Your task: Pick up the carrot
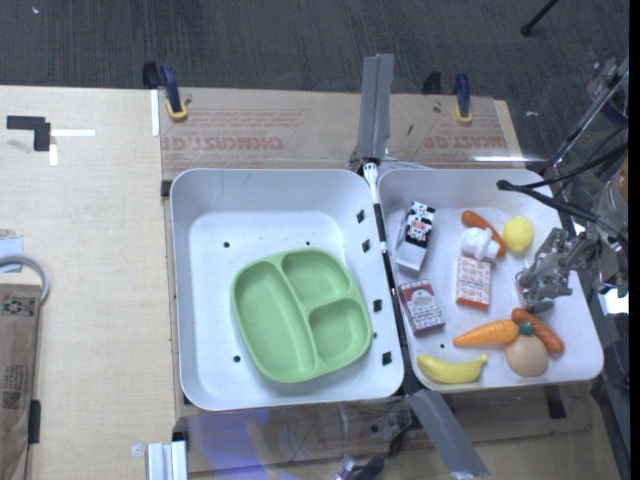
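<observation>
End effector (541, 280) low, arm reaching in from right.

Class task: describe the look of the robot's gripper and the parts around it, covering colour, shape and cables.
The gripper is a small grey metal assembly, angular and mechanical-looking, over the right bin. Thin black cables and rods run up and to the right behind it. Its outline is too blurred to make out finer markings.
</observation>
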Robot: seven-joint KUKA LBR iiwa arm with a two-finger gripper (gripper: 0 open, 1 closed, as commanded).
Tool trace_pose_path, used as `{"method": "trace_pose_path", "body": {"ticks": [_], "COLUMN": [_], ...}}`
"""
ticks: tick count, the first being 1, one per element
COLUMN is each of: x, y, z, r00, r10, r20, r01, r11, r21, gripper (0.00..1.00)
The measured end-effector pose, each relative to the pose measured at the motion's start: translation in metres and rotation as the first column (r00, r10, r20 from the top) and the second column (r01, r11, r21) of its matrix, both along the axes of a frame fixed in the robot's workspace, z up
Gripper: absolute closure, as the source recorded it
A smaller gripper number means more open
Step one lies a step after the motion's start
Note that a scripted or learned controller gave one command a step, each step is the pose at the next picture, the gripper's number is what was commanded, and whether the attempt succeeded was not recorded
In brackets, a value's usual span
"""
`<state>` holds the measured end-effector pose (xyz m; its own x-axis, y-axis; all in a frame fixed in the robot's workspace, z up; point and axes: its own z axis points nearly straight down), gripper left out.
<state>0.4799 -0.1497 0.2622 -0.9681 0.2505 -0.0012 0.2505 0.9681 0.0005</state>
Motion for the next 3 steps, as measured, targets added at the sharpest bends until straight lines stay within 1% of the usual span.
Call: {"method": "trace_pose_path", "body": {"ticks": [1, 2, 3], "x": [0.0, 0.059, 0.027], "y": [0.0, -0.01, -0.019], "z": [0.0, -0.076, -0.166], "r00": [1.0, 0.987, 0.931], "r10": [0.0, 0.16, 0.366], "r20": [0.0, -0.002, 0.01], "r01": [0.0, -0.16, -0.366], "r11": [1.0, 0.987, 0.931], "r21": [0.0, 0.002, -0.006], "gripper": [0.0, 0.0, 0.0]}}
